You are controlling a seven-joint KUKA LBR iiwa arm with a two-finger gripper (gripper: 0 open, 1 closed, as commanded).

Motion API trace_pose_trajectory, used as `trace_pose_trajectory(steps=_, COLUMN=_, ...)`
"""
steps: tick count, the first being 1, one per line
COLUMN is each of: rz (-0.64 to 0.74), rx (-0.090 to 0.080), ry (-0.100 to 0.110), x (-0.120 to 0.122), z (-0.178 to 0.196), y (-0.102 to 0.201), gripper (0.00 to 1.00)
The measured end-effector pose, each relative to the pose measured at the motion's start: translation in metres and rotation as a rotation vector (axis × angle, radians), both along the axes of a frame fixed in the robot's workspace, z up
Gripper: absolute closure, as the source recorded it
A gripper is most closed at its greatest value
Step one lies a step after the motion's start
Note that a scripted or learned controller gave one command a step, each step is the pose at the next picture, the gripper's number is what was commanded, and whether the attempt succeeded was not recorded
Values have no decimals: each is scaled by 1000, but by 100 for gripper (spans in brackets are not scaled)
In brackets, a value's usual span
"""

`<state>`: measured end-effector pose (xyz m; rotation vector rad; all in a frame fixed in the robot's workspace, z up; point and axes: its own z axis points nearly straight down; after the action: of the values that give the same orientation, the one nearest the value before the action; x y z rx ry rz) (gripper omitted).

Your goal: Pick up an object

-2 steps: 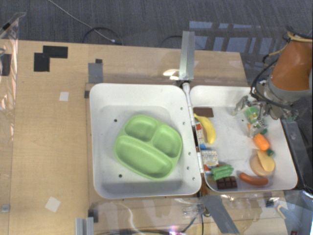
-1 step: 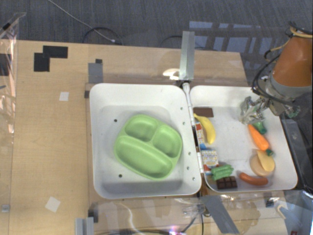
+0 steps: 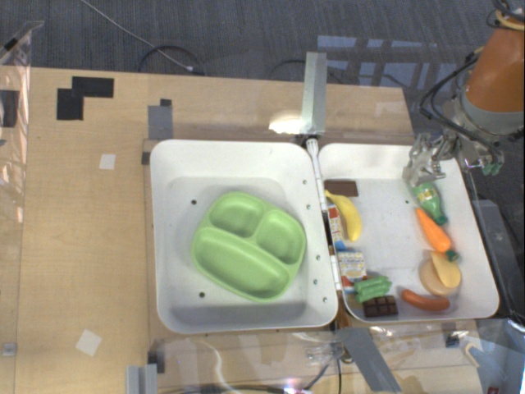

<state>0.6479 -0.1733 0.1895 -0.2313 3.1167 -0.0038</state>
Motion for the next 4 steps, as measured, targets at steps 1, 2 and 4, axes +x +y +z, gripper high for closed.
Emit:
trace_pose_trajectory(steps=1, rz=-88, rx=2, ry=-2, x=18, z=66, y=33, gripper=100)
trace_pose_trajectory(steps=2, rz=152, rx=2, ry=15, x=21, z=-65, y=29, gripper=100)
trace_pose_trajectory(steps=4, rz=382, rx=-1, ry=6, x=23, z=65, y=87, gripper=100)
